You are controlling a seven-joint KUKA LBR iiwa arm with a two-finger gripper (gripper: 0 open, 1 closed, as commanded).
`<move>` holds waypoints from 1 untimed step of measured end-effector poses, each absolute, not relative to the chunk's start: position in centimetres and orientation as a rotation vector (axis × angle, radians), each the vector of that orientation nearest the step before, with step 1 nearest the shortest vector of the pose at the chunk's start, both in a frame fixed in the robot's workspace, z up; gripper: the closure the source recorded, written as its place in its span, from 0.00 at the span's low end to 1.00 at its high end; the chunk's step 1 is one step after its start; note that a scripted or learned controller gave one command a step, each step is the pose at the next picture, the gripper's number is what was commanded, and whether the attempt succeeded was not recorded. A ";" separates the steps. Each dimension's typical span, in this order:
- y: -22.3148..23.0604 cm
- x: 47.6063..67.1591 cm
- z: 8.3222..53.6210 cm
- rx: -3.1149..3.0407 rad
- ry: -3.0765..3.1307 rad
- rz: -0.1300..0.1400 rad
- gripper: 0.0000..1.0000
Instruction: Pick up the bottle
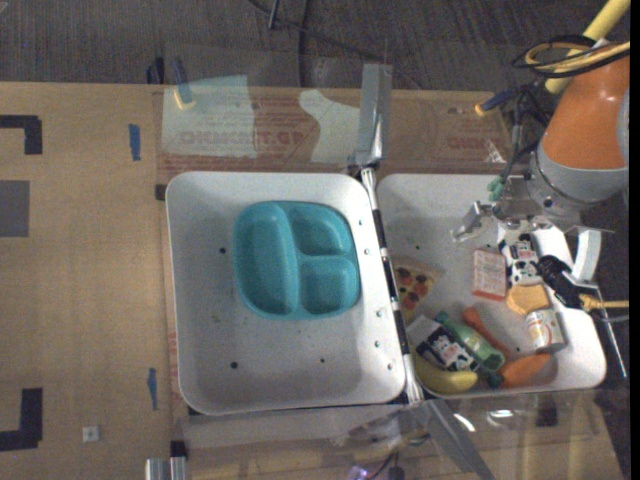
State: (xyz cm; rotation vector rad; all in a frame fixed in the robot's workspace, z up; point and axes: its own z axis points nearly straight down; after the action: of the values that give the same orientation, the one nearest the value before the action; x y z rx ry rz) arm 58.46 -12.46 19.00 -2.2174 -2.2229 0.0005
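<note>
Two shallow white bins sit side by side on the bench: left bin (190, 298), right bin (430, 203). Count, right bin, nearest rim first: one banana (447, 377), one orange rounded piece (525, 369), one small black-and-white carton (444, 348) with a green item (473, 339) just beside it, and one carrot-like orange stick (484, 329). One bottle (543, 330) lies on its side in the near right part of the right bin, pale cap, orange-tinted label, print too small to read. Slightly farther: one tan square slice (527, 298), one pizza slice (412, 284) against the left wall, one red-and-white packet (489, 273) with unreadable print, and one cow-patterned carton (520, 252). Left bin holds one teal plate (296, 258) with three compartments. One gripper (503, 214) hangs over the far half of the right bin, above the cow-patterned carton. The bottle lies nearer than it and to its right, apart from it, with the tan slice between. Whether the gripper is set wide or narrow cannot be told, and nothing is seen held in it. One orange band (590, 118) shows on the arm farther right. Beyond the left bin, one cardboard sheet (260, 133) carries reddish lettering, not legible.
</note>
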 end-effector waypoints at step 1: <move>-18.1 56.5 20.0 -2.373 -2.062 -0.001 0.00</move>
State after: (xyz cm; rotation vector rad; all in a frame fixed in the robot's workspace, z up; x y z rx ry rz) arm 56.48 -18.09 19.98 -2.3734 -2.0619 -0.0009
